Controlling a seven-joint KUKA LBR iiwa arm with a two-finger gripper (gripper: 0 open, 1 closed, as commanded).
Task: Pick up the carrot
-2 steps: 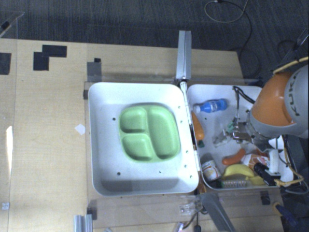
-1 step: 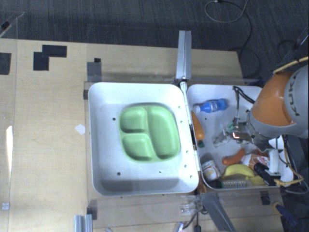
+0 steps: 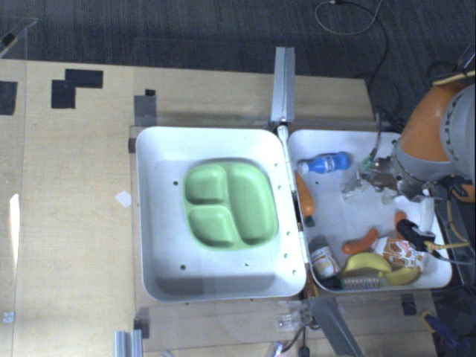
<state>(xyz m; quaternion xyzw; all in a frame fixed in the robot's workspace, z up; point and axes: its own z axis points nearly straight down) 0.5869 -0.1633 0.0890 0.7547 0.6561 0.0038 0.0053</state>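
Note:
The carrot is orange with a dark green end. It lies lengthwise against the left wall of the right bin. My gripper hangs over the upper right part of that bin, to the right of a blue bottle. It is well apart from the carrot, with bare bin floor between them. The grey arm with its orange band reaches in from the right.
The left bin holds a green divided plate. Along the right bin's front edge lie a small can, a red sausage, a banana and a printed carton. Cables hang at the right.

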